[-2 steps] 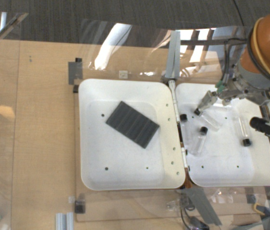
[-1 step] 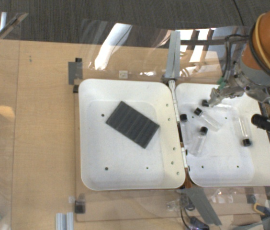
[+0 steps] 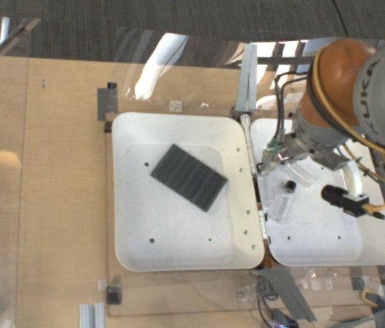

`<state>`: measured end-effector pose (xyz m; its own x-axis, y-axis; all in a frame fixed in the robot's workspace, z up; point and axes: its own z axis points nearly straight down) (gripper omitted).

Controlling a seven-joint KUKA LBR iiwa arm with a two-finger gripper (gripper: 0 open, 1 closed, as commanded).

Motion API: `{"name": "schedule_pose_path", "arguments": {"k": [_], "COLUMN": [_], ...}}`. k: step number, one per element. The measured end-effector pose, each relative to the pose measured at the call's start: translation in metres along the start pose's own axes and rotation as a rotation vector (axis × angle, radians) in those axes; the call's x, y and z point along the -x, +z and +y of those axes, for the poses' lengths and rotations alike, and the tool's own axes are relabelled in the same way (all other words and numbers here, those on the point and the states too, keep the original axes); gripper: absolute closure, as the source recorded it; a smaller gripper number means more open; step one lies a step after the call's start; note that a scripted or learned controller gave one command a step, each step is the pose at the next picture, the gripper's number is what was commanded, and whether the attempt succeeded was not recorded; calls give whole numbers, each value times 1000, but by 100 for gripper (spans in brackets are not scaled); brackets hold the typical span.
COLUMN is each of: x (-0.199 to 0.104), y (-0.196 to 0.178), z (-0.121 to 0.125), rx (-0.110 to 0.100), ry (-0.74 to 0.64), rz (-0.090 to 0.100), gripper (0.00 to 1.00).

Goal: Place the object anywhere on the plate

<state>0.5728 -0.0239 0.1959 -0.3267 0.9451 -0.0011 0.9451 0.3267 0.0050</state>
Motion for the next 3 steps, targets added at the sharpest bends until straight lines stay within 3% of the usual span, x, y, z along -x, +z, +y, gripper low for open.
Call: {"name": "schedule_pose_path", "arguments": {"k": [1,2,3], "x": [0,0,-27], "y": [0,-11,11], "z": [0,3,-22], "rx": [0,7,0], "ry": [1,-3,-93], "rz": [0,-2,0], "gripper": [0,100,100]}}
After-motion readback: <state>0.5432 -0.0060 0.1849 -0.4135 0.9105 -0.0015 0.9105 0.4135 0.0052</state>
